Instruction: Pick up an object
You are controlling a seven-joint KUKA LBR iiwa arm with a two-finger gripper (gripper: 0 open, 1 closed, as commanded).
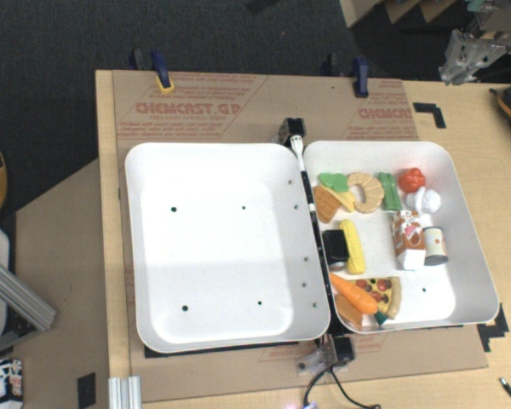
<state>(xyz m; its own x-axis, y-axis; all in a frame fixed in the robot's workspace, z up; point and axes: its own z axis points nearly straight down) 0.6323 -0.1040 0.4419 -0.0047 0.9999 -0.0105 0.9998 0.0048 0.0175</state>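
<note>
Before me a brown sheet (238,100) printed CHEMCAST GP in red lies on the pale wooden bench (494,152). It is held at its far edge by a left blue clamp (162,72) and a right blue clamp (360,77). On the sheet sit two shallow white bins side by side, the left bin (221,245) and the right bin (470,267). A black clip (292,129) sits at their far junction. A dark cable (324,392) trails off the near edge. An aluminium rail (17,295) lies at lower left, with dark carpet (111,15) beyond the bench.
</note>
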